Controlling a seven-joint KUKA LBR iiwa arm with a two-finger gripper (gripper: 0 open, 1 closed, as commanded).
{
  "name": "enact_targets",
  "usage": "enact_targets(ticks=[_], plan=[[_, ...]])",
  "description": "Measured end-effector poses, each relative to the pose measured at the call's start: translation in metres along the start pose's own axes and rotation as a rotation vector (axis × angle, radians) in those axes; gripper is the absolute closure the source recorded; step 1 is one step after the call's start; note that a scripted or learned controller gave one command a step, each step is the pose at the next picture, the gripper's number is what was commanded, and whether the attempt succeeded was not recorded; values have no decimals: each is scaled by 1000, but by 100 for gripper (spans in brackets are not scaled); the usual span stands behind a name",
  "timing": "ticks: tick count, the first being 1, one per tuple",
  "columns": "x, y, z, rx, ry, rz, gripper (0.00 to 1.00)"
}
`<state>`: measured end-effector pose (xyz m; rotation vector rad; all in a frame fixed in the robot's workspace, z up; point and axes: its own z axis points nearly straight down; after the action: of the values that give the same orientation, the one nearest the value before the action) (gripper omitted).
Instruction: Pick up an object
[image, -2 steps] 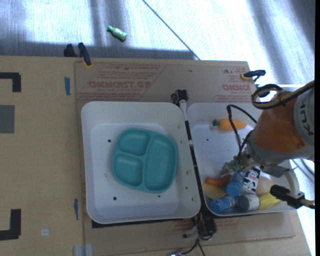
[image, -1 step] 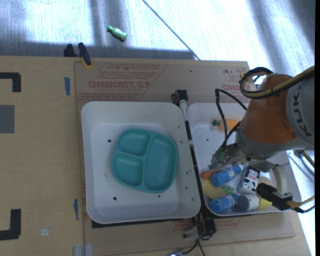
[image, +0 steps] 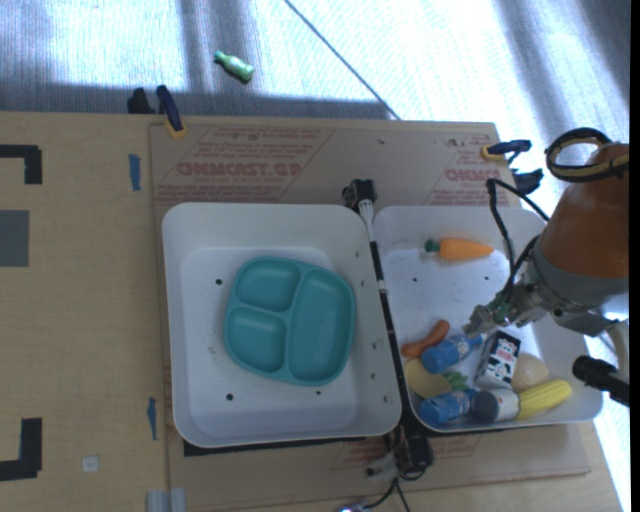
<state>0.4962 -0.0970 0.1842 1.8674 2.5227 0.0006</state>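
Hovering over the right bin (image: 400, 250), the gripper (image: 497, 315) is seen just above the carton (image: 499, 360); jaw state cannot be told. The carton is judged light, stiff, crushable, best taken across its narrow sides. It is crowded by corn (image: 545, 398) and bottle (image: 450, 351), likely slippery.

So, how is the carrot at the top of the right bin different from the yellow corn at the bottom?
The carrot is orange with a green tip; the corn is yellow. The carrot lies alone on bare bin floor, while the corn sits crowded among other items against the near wall. The carrot lies about level; the corn is slanted. Both are elongated toy vegetables in the right bin.
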Motion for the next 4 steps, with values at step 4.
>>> enact_targets(ticks=[4], plan=[[69,4,-1,-1,2,-1269,100]])
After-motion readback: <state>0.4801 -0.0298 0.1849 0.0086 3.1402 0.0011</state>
